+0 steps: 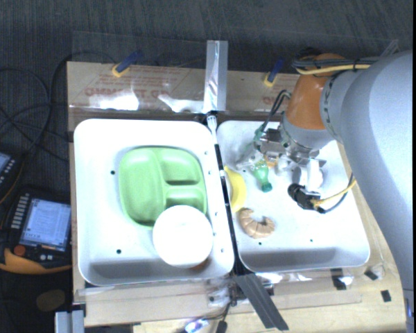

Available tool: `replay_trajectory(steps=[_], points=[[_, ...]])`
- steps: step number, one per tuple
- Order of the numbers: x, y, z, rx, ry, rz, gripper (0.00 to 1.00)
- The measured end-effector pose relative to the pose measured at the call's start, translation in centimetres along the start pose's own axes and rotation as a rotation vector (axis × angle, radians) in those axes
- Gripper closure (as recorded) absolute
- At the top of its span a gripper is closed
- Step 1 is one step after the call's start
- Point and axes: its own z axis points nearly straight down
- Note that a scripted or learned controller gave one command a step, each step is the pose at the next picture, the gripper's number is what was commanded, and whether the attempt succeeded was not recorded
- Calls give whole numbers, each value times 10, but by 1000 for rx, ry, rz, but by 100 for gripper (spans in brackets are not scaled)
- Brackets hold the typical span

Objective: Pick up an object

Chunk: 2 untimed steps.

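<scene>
In the right bin (333, 248), a small green object (264, 180) lies near the middle left. A yellow banana (236, 189) rests against the bin's left wall. A tan croissant-shaped piece (256, 224) lies below them. My gripper (265, 157) hangs low over the upper part of this bin, just above the green object and close to or touching it. The orange wrist band (307, 107) sits above and to the right of the gripper. Whether anything is between the fingers is hidden by the gripper body.
The left bin (97, 248) holds a green divided plate (159, 179) and a white round bowl (183, 235) overlapping its lower edge. A black cable loop (304, 195) hangs from the wrist over the right bin. The wide grey arm (385, 137) covers the bin's right side.
</scene>
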Motion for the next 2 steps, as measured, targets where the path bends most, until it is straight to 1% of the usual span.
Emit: replay_trajectory(steps=[1, 2], points=[[1, 1, -10, -1, 3, -1, 100], [71, 11, -111, 11, -1, -118, 100]])
